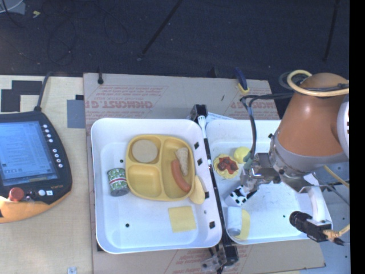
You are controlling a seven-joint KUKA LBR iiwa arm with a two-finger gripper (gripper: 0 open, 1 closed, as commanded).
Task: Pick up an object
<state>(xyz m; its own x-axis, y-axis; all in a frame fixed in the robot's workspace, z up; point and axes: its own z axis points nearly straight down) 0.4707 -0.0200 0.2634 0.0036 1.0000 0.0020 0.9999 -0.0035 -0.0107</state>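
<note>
1. The grey arm's two-finger gripper (249, 182) hangs low in the right shallow white bin (274, 224); I cannot tell its state, as the wrist hides the tip.
2. Likely targets lie close to it: a small black-and-white spotted piece (238, 196) at about seven o'clock from it, a yellow cup with red filling (227, 165) at ten o'clock, and a pale yellow-and-white piece (238, 221) at six o'clock.
3. To do the pick well, I judge it should centre over one item only, drop straight and close fully before lifting.
4. Room is tight at nine o'clock: the black divider (209, 176) and bin wall sit just beside these items.
5. Open floor lies toward four o'clock.
6. The left white bin (108, 221) bears a yellow sectioned tray (147, 182), a small green-patterned can (117, 181) and a flat yellow square slice (182, 218), well apart from the gripper.
</note>
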